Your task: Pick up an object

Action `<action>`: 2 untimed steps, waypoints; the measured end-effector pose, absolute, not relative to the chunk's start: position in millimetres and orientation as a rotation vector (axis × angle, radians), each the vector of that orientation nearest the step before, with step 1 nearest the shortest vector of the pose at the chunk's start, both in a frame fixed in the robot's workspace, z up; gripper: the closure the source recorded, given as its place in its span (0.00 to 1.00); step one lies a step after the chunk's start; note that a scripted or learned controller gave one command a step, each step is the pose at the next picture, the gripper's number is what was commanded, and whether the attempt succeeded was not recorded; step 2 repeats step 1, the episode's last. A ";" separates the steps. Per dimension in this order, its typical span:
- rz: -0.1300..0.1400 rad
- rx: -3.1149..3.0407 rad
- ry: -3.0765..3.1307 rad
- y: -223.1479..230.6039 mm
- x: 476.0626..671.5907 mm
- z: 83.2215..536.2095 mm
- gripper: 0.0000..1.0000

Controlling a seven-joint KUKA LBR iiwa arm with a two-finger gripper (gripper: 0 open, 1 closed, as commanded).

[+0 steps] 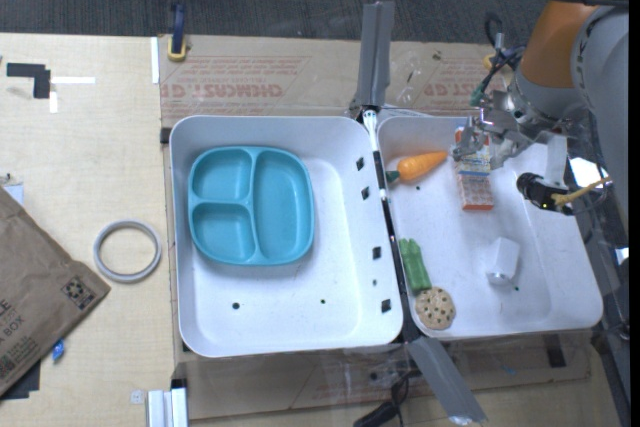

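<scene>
Over the right bin: the pincer [478, 137] hangs at the back part of the right bin [560, 310], at the end of the grey arm [600, 35] with the orange band.
Pincer state: I cannot tell if it is spread or pressed together; the wrist hides it.
Small box: the small box [477, 183] is red and white and lies flat on the bin floor. Its top end sits right under the pincer, and the rest sticks out toward the front.
Carrot: the orange carrot [421, 164] lies just beside the small box, on the side near the middle wall.
White cup: the white cup [503, 259] lies on its side, in front of the small box and well apart from it.
Green thing and cookie: the green thing [415, 265] and the cookie [435, 308] lie by the middle wall, near the front.
Left bin: the left bin [290, 315] has a blue plate [251, 205] with three parts.
Writing on the small box: too small to read.
Writing on the cardboard: the cardboard sheet [250, 75] behind the bins has red letters, too blurry to read for sure.
Writing on the brown box: the brown box [40, 295] at the left edge shows the letters "BOX".
</scene>
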State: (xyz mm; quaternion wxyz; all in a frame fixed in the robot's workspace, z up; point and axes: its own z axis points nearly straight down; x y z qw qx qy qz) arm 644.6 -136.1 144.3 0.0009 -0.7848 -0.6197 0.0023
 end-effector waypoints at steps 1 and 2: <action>0.007 -2.466 -1.943 -63.5 599.7 192.9 1.00; 0.007 -2.466 -1.943 -63.5 599.7 192.9 1.00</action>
